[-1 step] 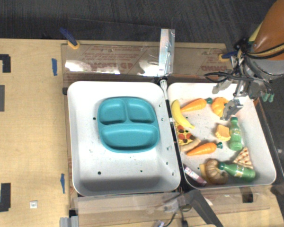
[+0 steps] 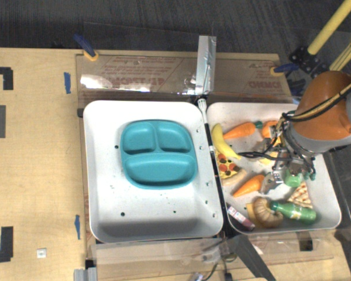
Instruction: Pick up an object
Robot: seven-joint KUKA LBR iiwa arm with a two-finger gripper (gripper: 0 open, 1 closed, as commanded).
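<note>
While the arm [image 2: 330,107] reaches in from the right, its hand [image 2: 284,177] hangs low inside the right bin [image 2: 330,212], amid the toy food. Well to the left of the hand, in the left bin [image 2: 99,174], a teal divided plate [image 2: 158,153] lies flat. Nearer, still left of the hand, a banana [image 2: 221,144] runs along the right bin's left wall, with a pizza slice [image 2: 227,169] just below it. An orange carrot [image 2: 247,185] lies just left of the hand, and another carrot [image 2: 241,130] sits above and left of it. Below the hand lie a brown pretzel-like piece [image 2: 263,211] and a green bottle [image 2: 294,211]. Whether the hand is open or closed cannot be told; cables and wrist parts clutter it.
</note>
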